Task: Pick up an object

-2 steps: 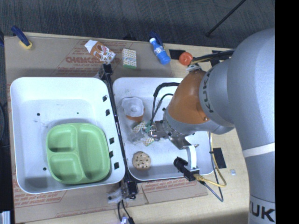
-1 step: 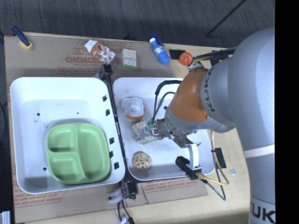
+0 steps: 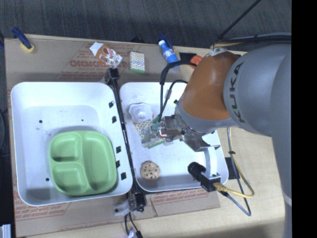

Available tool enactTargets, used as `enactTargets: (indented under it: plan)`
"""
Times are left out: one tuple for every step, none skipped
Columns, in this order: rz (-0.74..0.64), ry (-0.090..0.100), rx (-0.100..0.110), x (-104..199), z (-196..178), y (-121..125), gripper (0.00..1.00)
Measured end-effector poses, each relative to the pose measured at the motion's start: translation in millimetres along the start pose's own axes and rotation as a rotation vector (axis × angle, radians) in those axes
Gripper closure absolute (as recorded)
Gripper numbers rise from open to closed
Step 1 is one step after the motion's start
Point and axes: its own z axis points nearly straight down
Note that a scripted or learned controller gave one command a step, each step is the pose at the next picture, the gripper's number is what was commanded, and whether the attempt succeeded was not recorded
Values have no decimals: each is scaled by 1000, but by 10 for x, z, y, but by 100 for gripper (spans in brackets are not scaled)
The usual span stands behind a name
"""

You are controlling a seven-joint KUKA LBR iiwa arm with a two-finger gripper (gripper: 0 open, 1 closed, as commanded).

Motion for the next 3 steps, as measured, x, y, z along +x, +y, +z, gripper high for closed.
enactTargets:
  plan:
    - [1, -1, 4, -118, 213, -12, 100]
    - [1, -1, 4, -334, 458, -15, 100]
    - [-3, 0, 4, -331, 356, -5, 100]
